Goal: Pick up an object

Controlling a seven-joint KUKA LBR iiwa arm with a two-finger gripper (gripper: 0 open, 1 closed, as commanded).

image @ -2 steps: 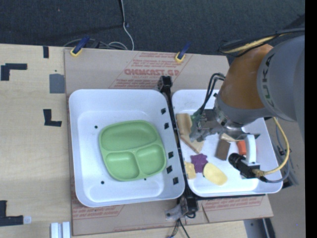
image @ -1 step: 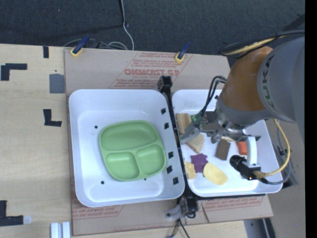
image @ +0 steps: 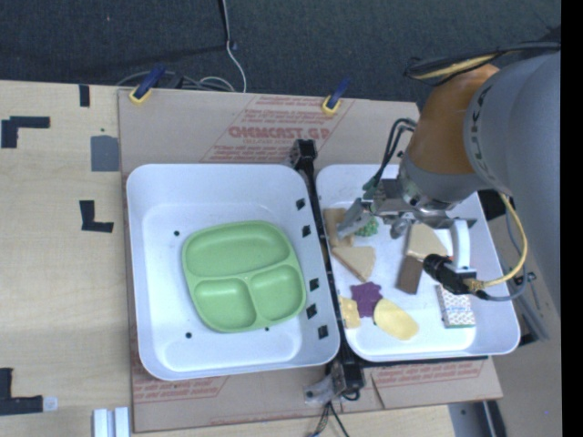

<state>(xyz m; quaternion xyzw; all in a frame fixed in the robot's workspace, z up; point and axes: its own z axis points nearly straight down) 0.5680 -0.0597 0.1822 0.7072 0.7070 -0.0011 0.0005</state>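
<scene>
Camera view: your arm reaches in from the right over the right bin, its gripper low among the small items there.

Starting at the left of the frame, you see the left bin (image: 146, 244) holding a green divided plate (image: 243, 276) near its middle. Past the black divider, the right bin (image: 492, 340) carries the loose objects: a yellow piece (image: 349, 313) at the lower left, a tan wedge (image: 356, 260), a purple piece (image: 366, 296), a pale yellow lump (image: 396, 320), a small green object (image: 367, 228) just beside the fingers, a brown block (image: 410, 274), and a patterned block (image: 456, 308) toward the right wall. Your gripper (image: 369, 218) sits in the bin's upper part; you cannot tell from here whether it is spread or closed, or whether it grips anything.
</scene>
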